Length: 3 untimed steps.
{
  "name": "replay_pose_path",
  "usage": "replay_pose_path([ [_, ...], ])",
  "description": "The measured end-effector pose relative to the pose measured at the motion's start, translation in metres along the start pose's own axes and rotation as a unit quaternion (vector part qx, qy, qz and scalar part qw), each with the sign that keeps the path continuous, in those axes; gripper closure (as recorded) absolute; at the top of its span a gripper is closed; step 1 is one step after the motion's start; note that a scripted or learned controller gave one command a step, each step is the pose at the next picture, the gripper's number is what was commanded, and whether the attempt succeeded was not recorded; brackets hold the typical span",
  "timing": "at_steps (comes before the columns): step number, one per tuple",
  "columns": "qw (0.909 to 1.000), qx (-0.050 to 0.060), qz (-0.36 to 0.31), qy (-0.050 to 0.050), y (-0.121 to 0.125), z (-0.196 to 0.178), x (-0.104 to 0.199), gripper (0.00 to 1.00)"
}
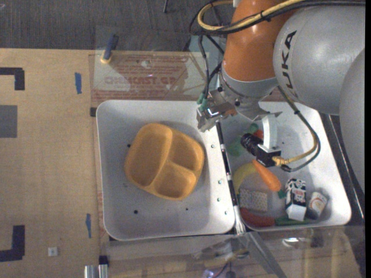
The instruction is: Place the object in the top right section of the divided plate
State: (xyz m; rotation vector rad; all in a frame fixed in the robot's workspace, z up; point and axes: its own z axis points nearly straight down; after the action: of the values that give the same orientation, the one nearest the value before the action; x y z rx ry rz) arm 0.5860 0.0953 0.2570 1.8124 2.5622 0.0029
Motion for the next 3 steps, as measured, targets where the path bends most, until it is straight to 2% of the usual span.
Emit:
replay_pose_path([
  [1, 1.0, 0.0, -0.001, 0.0, 0.0, 0.0, 0.001, 0.0],
  [2, 0.9963, 0.0, -0.086, 0.0, -0.046, -0.107, 0.003, 0.0],
  [3, 0.972, -0.001, -0.235, 0.0, -0.075, -0.179, 0.067, 0.0],
])
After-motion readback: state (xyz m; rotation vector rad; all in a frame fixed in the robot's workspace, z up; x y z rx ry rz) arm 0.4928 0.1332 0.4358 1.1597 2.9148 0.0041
